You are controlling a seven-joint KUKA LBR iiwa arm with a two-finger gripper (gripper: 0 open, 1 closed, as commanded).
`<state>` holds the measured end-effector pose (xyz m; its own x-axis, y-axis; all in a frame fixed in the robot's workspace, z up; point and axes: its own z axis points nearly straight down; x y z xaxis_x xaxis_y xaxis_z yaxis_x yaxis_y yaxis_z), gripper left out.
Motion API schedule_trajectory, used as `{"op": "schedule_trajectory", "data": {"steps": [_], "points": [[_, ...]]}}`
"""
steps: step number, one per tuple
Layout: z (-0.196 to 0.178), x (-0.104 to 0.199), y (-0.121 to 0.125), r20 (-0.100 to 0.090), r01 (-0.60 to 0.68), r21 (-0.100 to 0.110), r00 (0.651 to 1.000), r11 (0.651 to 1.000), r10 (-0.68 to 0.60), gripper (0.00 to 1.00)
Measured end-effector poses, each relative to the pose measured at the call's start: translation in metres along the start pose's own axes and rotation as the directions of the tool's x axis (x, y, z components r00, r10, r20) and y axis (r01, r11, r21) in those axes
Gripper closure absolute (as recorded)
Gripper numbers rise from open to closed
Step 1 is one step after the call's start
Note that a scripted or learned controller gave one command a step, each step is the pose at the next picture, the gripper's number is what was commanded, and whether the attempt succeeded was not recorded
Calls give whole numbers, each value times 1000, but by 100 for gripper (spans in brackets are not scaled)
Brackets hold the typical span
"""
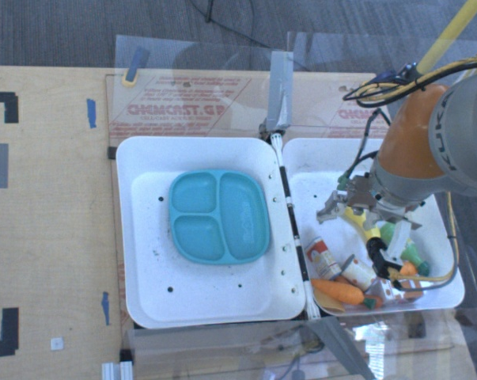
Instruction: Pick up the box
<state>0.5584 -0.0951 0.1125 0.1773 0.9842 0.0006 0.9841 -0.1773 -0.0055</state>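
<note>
The small white box with a red end (320, 256) lies in the lower-left part of the right white bin (305, 158), its long axis slanting toward the lower right. The two-finger gripper (378, 253) sits just right of it amid clutter; whether it is open I cannot tell

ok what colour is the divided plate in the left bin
Light blue, a plain turquoise shade; the divided plate shows clearly in the camera view.

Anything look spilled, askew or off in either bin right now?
Nothing spilled. The teal plate lies flat in the left bin. The right bin holds a jumbled pile, carrot included, crowded at its near end under the arm.
</note>
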Motion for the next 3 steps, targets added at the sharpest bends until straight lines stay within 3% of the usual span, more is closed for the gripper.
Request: {"op": "schedule_trajectory", "data": {"steps": [1,2,3], "points": [[-70,46,22,1,-52,-2,999,999,52,0],[-70,46,22,1,-52,-2,999,999,52,0],[25,-10,0,1,255,-12,967,967,-255,0]]}}
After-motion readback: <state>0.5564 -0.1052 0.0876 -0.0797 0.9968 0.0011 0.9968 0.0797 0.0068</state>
